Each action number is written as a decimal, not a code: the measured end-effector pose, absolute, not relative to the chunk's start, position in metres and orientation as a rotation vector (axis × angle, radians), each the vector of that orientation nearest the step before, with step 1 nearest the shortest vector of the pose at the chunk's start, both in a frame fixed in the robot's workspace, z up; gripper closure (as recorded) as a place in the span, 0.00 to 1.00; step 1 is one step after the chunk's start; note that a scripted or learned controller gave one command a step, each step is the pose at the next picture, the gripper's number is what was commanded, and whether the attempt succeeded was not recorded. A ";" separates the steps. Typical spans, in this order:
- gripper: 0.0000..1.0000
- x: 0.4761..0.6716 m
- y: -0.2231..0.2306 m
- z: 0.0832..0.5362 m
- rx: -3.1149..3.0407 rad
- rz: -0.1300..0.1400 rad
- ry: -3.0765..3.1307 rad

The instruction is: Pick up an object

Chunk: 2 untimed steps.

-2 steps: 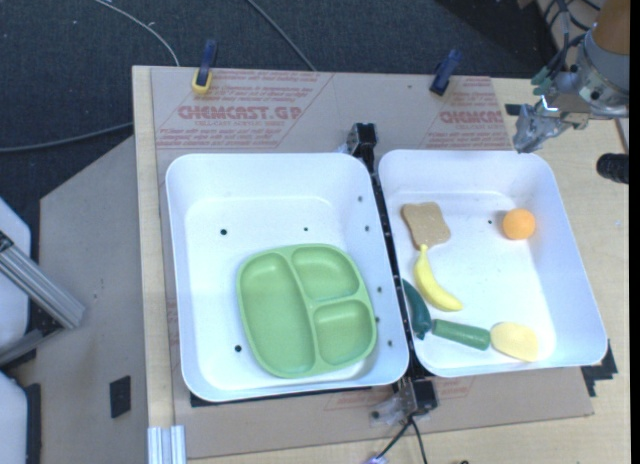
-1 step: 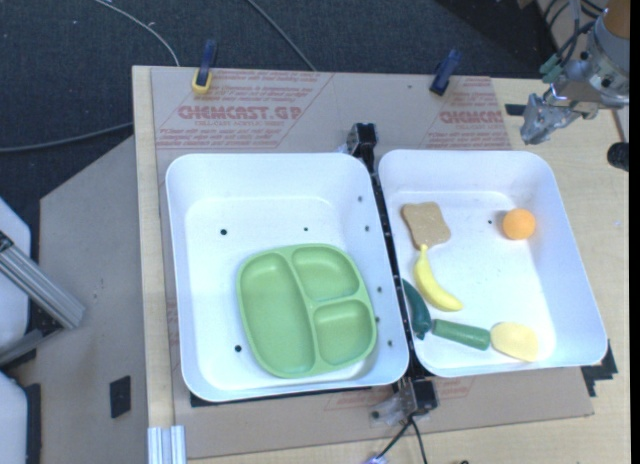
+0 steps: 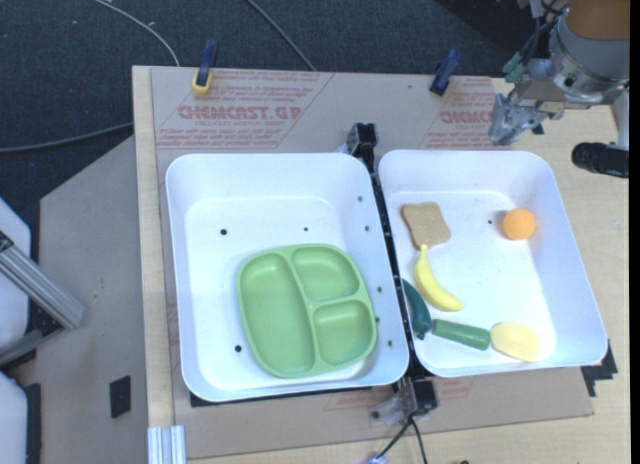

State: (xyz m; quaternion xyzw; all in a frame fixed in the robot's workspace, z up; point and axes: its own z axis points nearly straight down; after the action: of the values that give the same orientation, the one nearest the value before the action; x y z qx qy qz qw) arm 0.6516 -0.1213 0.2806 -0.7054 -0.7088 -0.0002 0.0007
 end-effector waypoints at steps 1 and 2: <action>1.00 0.644 -0.067 0.283 -2.213 0.000 -2.226; 1.00 0.637 -0.016 0.263 -2.213 0.002 -2.224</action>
State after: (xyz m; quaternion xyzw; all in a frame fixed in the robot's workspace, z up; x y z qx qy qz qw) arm 0.6374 -0.0155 0.2627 -0.7053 -0.7089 0.0008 0.0020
